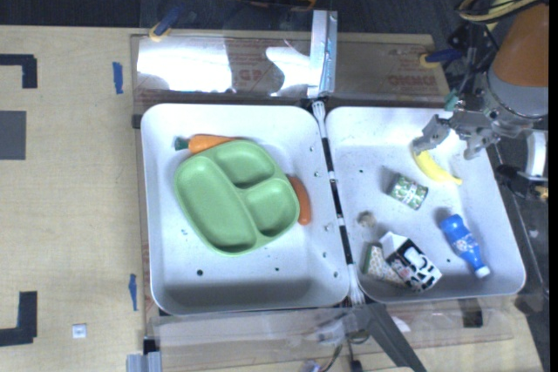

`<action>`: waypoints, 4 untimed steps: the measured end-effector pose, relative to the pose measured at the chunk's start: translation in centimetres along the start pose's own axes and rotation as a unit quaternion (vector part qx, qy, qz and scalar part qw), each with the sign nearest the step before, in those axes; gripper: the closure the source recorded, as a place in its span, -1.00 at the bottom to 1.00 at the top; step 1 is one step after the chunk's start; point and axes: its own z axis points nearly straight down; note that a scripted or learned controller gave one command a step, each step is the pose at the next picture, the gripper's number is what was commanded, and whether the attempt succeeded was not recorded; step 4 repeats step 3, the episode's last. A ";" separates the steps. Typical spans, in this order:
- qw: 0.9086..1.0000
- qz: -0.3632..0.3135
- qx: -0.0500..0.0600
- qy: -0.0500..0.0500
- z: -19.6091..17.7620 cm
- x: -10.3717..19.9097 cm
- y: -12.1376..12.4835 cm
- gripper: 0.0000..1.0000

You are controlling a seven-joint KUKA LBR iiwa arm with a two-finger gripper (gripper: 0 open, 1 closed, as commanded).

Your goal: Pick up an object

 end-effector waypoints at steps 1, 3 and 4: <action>1.000 0.005 -0.002 -0.001 9.9 -1.4 3.1 -1.00; 0.992 -0.123 -0.002 -0.001 0.1 -1.0 4.0 1.00; 0.992 -0.123 -0.002 -0.001 0.1 -1.0 4.0 1.00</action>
